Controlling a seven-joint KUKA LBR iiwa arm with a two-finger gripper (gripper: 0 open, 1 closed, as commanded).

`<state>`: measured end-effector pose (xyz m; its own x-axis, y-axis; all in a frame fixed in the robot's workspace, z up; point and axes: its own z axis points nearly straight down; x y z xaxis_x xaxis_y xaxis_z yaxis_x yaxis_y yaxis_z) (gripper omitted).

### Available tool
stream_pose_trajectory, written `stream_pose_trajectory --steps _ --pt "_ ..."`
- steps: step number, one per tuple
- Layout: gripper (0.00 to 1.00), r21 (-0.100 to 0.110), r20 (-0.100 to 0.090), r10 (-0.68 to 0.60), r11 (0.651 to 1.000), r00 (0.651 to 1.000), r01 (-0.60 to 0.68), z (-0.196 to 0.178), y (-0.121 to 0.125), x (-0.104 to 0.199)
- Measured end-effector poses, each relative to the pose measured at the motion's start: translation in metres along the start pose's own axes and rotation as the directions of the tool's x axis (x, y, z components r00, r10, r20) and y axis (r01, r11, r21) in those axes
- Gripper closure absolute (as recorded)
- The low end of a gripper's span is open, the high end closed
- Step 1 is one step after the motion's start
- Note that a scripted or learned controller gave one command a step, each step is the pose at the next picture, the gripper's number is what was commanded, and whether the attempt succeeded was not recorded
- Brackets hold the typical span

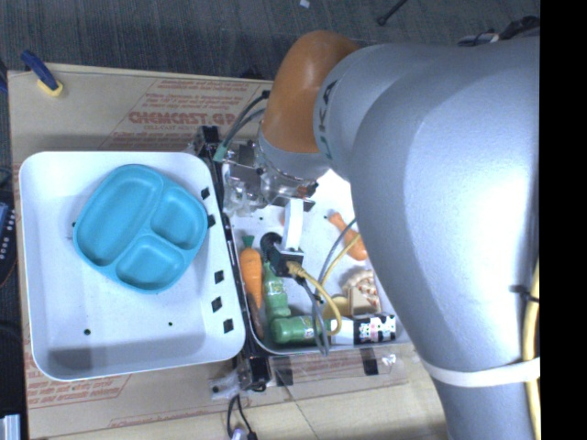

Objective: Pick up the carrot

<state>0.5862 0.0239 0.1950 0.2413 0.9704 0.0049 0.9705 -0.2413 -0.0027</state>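
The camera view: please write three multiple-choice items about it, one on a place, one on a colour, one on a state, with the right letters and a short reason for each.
1. Where does the carrot lie?
A. in the right bin, by its left wall
B. on the blue plate
C. on the cardboard

2. What colour is the divided plate in the left bin?
A. red
B. light blue
C. green

3. In what state is the carrot?
A. between the fingers of the hand
B. lying in the bin, below the hand
C. standing on the plate

Answers:
1 A: the orange carrot lies along the wall that divides the right bin from the left one.
2 B: the plate is plainly light blue.
3 B: the carrot rests among the other items, apart from the hand.
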Motion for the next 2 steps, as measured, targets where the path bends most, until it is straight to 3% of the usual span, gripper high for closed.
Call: stream_pose_trajectory --steps 1,2 --pt "0.0 0.006 0.005 0.007 1.0 1.0 -0.007 0.003 -0.001 -0.005" --pt "0.0 0.008 0.006 -0.155 0.988 0.988 0.155 0.004 -0.058 -0.012"
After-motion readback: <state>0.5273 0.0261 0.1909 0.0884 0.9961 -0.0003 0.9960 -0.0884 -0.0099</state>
